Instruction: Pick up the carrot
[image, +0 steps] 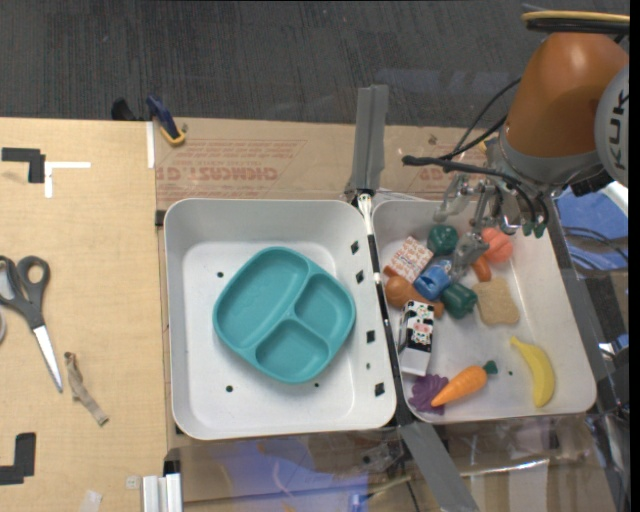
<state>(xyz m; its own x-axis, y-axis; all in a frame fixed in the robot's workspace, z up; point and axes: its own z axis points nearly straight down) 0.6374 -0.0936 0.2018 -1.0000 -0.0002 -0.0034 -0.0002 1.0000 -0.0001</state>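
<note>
One carrot and one banana in right bin, one teal plate in left bin, gripper above toys, its opening hard to tell, arm cut off.

Robot lab: cardboard-covered bench, bins.

orange carrot with a green top, yellow banana, teal divided plate in a white bin, black-and-white cow-patterned carton, tan bread slice, blue block.
</note>
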